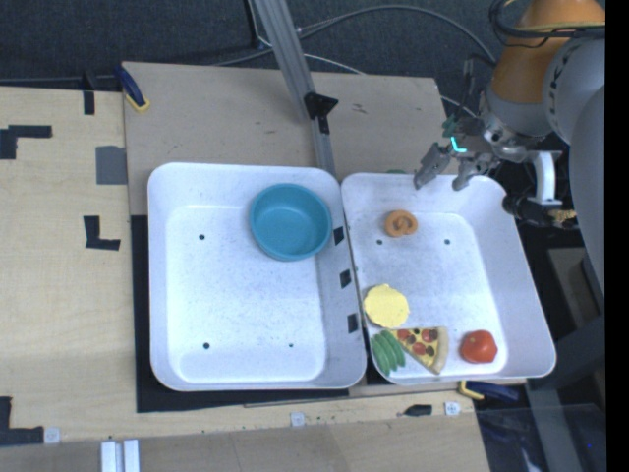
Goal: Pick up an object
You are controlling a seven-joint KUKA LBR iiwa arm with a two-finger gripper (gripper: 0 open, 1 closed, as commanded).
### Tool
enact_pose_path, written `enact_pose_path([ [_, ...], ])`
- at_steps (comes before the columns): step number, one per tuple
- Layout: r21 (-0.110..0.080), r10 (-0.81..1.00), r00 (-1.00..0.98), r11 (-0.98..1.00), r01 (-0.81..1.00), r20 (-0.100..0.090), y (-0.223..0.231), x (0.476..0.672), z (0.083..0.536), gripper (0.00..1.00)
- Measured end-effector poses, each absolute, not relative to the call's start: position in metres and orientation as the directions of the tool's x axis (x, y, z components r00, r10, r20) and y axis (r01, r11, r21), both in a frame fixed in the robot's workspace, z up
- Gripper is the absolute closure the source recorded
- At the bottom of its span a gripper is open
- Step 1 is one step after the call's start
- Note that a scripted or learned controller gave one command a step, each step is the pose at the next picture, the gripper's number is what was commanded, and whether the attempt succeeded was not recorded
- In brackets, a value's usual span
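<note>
Even, soft overhead light, faint shadows, slightly grainy focus, white bins (pixel 177 264) bright.

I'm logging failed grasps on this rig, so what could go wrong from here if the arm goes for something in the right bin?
The gripper hovers open over the right bin's far rim, so a straight descent might strike the rim. The nearest item, the small brown pastry, looks low and round and could slip from the fingers. The yellow piece, green beans and pizza slice crowd together, so a grasp there may jostle neighbours.

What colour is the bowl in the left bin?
The bowl is blue, a teal-leaning shade, plain with no pattern. The overhead camera view shows it clearly.
</note>
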State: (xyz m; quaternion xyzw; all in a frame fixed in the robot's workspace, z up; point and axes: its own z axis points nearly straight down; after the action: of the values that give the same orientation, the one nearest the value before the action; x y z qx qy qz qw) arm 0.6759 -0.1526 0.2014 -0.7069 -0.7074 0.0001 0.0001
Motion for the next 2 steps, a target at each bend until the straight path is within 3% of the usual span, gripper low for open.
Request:
enact_pose_path([
  [1,0.000,1.000,-0.001,0.001,1.000,0.000,-0.153,0.676,0.201,0.00],
  [2,-0.006,1.000,0.000,0.000,1.000,0.000,-0.157,0.672,0.139,0.00],
])
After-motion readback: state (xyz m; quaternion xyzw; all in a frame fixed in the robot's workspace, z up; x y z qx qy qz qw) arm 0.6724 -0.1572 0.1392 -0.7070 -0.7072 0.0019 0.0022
